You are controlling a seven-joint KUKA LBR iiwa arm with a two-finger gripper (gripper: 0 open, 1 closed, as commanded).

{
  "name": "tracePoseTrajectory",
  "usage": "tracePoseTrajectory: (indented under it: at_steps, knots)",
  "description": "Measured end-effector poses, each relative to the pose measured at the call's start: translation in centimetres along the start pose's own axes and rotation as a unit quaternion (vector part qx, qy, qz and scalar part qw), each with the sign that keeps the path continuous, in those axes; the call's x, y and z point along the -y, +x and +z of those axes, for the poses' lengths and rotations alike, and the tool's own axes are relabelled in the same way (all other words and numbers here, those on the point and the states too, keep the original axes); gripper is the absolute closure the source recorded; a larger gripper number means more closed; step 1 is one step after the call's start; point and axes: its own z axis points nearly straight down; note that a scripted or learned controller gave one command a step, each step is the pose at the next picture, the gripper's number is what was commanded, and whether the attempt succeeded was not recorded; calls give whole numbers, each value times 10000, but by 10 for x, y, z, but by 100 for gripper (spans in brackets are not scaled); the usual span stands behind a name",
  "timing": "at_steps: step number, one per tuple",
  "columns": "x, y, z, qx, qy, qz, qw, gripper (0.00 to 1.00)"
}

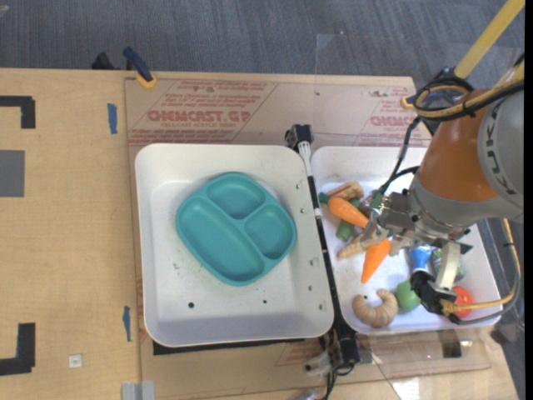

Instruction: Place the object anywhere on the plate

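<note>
Teal plate (pixel 236 227) waits in the left bin (pixel 158 298); my gripper (pixel 376 233) hovers among toys near a carrot (pixel 374 259), grip state unclear; next comes a firm grasp

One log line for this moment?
arm: over right bin | end effector: among toy food, by carrot | plate: left bin, bare
</note>
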Motion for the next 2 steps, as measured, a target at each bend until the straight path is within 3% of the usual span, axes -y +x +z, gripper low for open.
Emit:
tracePoseTrajectory:
  at_steps: [1,2]
  knots:
    - [-2,93,-60,-33,-17,-1,10000,100]
    - [-3,88,-58,-4,2,28,10000,0]
